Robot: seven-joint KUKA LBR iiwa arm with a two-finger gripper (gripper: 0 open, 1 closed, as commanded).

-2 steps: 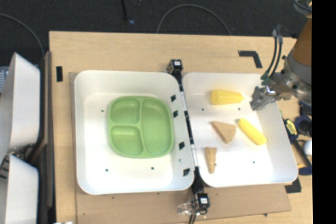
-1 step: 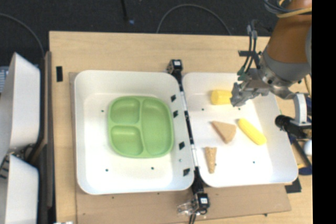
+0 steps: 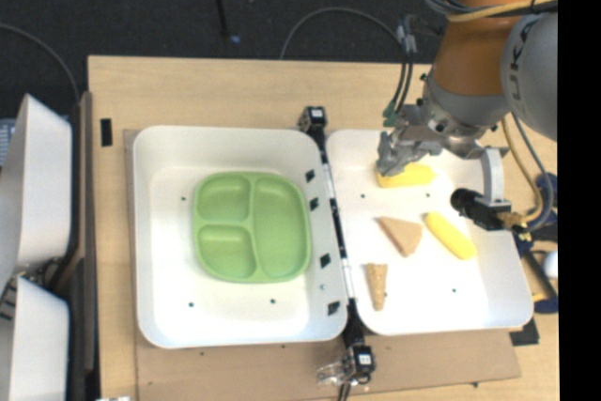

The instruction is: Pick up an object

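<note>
My gripper [image 3: 402,161] hangs over the back of the right bin [image 3: 488,305], directly above a flat yellow piece [image 3: 409,176], with its tips touching or just over that piece's left end. The arm's orange band sits above it at the upper right. Further forward in the same bin lie a tan wedge [image 3: 402,234], a yellow banana-like piece [image 3: 450,236] and a small tan cone [image 3: 377,283]. The wrist hides how the fingers stand.
The left bin [image 3: 160,296] holds a green divided plate [image 3: 252,225]. A black clamp [image 3: 474,205] juts in at the right bin's right side. Black brackets run along the seam between the bins. Cables hang behind the arm.
</note>
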